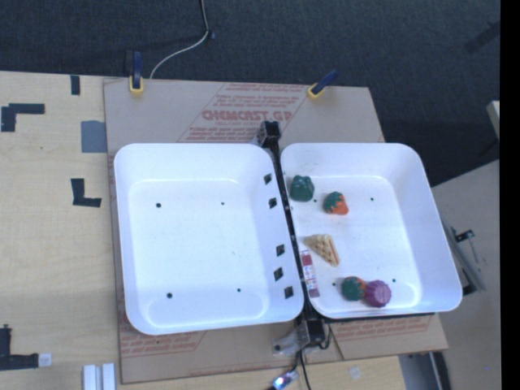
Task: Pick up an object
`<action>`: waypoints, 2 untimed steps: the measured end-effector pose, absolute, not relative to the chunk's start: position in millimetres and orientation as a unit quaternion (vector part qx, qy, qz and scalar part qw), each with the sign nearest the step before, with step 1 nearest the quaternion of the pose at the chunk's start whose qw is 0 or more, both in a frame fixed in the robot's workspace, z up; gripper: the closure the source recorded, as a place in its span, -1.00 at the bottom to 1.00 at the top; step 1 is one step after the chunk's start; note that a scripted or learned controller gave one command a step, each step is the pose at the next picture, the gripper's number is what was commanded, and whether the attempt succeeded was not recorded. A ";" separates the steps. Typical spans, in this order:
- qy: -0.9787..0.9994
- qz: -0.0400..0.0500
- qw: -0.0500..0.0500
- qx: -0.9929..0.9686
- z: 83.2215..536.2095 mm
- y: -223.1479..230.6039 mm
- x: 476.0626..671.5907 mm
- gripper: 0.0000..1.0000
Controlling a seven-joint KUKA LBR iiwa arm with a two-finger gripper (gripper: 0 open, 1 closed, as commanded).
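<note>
The right bin point(422, 187) holds several small objects. A dark green lump point(301, 188) lies near its upper left corner, with an orange and green toy point(335, 204) just to its right. A tan waffle-like wedge point(322, 249) lies near the middle left. Along the left wall rests a thin red and white stick point(307, 269). At the front, a green piece point(352, 288) touches a purple piece point(377, 293).
The left bin point(134, 242) sits beside the right one, their rims meeting along a black clip strip point(280, 210). Both rest on a cardboard sheet point(236, 108) clamped by two yellow and blue clips point(135, 80). A cable point(183, 51) runs off the back.
</note>
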State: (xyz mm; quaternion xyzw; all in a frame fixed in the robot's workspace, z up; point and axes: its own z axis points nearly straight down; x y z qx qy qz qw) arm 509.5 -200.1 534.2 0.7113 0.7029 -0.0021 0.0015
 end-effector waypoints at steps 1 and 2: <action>0.709 0.000 0.000 0.705 535.3 -127.2 499.1 1.00; 0.704 -0.002 0.001 0.710 534.5 -229.3 484.8 1.00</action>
